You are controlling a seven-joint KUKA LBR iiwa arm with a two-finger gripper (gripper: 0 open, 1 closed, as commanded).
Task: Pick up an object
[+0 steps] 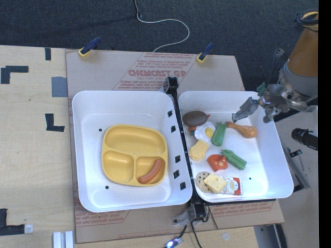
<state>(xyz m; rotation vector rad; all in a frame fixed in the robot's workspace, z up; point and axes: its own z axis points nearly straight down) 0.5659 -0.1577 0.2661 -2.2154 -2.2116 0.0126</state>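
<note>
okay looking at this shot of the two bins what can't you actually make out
Camera view, all of it:
- Gripper: open or shut unclear; fingers small and blurred.
- Arm: cut off by the right edge.
- Fried egg: partly hidden under the brown piece.
- Cookie: partly covered by the cheese.

Both white bins [85,190] are looking like smooth glossy plastic; yellow tray [116,138] showing a soft plastic sheen; cardboard sheet [150,71] beneath is appearing matt

Upside-down "CHEMCRAFT" print on cardboard sheet [155,71]
</note>
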